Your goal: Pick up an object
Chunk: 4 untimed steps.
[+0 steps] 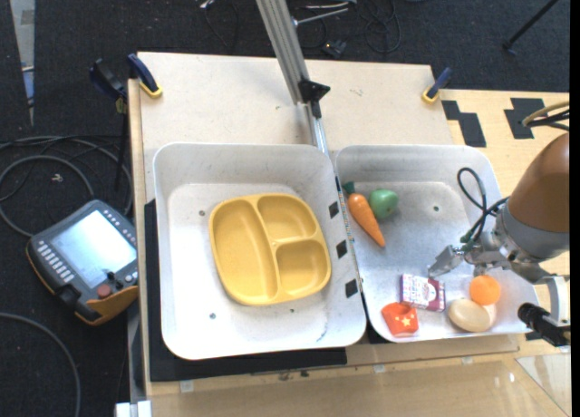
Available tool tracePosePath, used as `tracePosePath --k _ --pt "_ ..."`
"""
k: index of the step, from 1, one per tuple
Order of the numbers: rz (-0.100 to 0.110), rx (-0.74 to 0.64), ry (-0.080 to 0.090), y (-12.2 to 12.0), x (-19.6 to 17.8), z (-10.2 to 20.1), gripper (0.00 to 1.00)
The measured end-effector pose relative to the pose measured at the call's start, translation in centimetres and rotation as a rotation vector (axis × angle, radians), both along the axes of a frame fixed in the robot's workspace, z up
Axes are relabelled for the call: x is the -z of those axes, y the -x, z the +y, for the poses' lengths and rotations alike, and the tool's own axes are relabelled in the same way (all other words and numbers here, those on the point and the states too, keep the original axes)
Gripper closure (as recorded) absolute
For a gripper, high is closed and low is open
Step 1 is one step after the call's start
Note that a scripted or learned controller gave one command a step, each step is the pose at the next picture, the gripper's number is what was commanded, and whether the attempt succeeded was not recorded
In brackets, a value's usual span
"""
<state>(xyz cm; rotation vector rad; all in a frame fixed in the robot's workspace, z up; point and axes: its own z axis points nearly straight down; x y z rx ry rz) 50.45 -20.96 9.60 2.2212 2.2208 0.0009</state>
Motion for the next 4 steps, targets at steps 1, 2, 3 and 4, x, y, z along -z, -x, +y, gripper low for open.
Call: tracePosePath --k 1,2,3,4 --pt "-0.003 0.000 0.001 -0.1 -1.0 0.0 1.00" --pt "-0.004 -0.002 0.002 0.5 -6.8 0.5 1.00" --pt "-0.006 -0.003 0.003 0.3 -12.2 0.5 1.00" --pt "-0.001 -0.008 -0.001 0.0 -13.1 5.0 1.00"
